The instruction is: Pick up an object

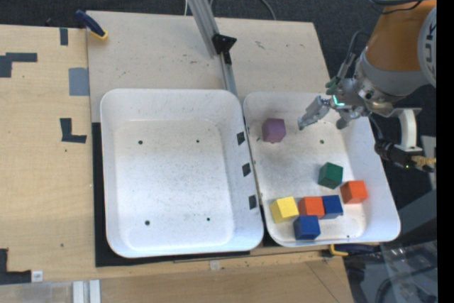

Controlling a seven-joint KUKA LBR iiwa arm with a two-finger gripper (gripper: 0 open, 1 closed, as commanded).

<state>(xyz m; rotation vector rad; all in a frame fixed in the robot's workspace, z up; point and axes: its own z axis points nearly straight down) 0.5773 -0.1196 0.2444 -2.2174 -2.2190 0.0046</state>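
- Camera view, looking down at a slant: two shallow white bins side by side on the bench – left bin (113, 152), right bin (376, 220).
- Arm (397, 46) comes in from the right, orange band above the wrist; gripper (323, 113) hangs over the upper part of the right bin, fingers pointing left twd the purple block.
- Gripper looks spread w/ nothing between the fingers; one finger (310, 116) shows clearly, angled down-left.
- Purple block (274, 130) sits in the upper left of the right bin, near the fingertip but apart from it.
- Green block (330, 174) mid-right in the same bin, by itself.
- Cluster along the bin's lower edge: yellow block (286, 208), orange block (311, 206) just beside it, blue block (332, 206) next, another blue block (306, 227) just below the row.
- Second orange block (354, 191) up-right of the row, close to the green one.
- Metal rail (202, 7) runs diagonally from top centre down to the gap btw the bins.
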